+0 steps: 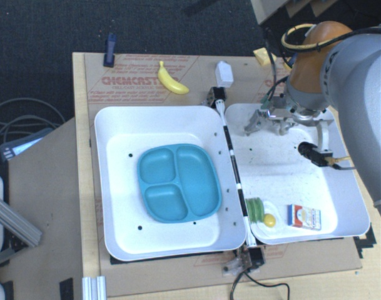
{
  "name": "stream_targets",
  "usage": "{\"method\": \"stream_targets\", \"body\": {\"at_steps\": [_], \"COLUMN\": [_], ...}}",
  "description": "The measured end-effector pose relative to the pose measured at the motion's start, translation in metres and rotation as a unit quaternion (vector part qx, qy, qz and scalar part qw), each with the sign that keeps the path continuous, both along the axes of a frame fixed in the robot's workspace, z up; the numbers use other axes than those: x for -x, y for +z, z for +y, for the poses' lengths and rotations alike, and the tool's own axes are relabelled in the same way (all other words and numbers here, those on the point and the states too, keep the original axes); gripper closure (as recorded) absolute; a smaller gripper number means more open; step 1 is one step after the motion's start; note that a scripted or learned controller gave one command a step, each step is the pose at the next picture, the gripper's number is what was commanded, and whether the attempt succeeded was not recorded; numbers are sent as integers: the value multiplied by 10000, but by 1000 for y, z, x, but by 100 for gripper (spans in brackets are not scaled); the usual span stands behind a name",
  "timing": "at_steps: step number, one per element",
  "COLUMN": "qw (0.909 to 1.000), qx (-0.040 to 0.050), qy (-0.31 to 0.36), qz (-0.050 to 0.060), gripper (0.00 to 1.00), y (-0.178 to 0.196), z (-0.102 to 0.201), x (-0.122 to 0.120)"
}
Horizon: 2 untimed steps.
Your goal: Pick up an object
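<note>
Camera view: arm (340,67) reaching in from right, bent down over right bin's (346,227) far end, gripper (269,120) low above bin floor. Fingers' state: cannot tell. Green-and-yellow item (260,211) and small box (303,217) at near end, well apart from gripper; blue tray (177,182) in left bin (115,167).

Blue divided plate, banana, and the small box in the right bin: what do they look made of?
Blue divided plate: likely moulded plastic, matte, uniform colour with soft rounded dividers. Banana: looks like a plastic or foam toy, evenly yellow with a smooth sheen, though real fruit can't be ruled out. Small box: probably printed cardboard, flat faces with red and blue print; too small to confirm.
</note>
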<state>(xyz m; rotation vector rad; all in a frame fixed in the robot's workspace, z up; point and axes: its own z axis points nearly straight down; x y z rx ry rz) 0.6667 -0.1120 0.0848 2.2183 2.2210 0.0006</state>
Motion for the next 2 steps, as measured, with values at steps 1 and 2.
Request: {"method": "stream_targets", "body": {"at_steps": [1,2], "qw": [10000,10000], "qx": [-8,-6], "qy": [0,-3], "qz": [13,15], "gripper": [0,0], "y": [0,0], "z": [17,20], "x": [0,0]}}
